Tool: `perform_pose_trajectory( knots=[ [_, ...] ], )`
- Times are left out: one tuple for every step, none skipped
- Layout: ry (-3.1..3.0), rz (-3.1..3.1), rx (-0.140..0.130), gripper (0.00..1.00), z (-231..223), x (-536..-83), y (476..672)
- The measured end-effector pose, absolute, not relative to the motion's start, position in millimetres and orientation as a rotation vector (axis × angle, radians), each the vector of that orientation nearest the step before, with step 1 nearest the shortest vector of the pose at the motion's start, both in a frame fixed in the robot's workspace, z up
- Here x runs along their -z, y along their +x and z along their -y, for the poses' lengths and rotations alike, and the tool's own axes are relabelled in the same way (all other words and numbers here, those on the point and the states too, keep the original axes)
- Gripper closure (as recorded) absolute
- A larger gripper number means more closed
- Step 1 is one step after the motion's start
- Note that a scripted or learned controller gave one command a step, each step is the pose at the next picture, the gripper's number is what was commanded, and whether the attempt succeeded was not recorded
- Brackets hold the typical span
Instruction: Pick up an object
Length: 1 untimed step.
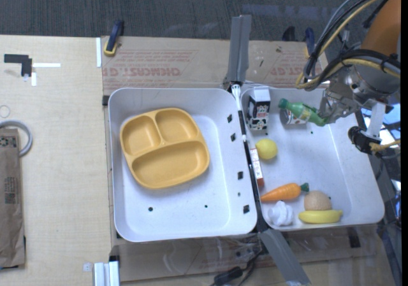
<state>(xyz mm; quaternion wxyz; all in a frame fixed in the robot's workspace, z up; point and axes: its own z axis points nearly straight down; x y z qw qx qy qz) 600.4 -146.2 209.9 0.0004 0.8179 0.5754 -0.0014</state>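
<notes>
The right bin [344, 170] holds several objects. A green bottle [301, 113] lies on its side near the far wall, next to a small black-and-white carton [259, 108]. A yellow lemon [266, 149] sits left of centre. Along the near edge lie an orange carrot [282, 192], a white crumpled item [279, 214], a beige round item [317, 201] and a yellow banana [320, 216]. My gripper [333, 110] hangs at the bottle's right end, very close to it; whether it touches the bottle is unclear.
The left bin [185, 214] holds a yellow divided plate [164, 147]. A red and white strip [255, 167] lies along the divider between the bins. Cables and the arm's body crowd the far right. A brown paper bag [9, 195] lies on the bench at the left.
</notes>
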Motion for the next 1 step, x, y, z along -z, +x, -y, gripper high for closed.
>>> perform_pose_trajectory(
  knots=[
    [2.792,-1.443,0.007,1.00,137.4,-174.2,590.8]
  ],
)
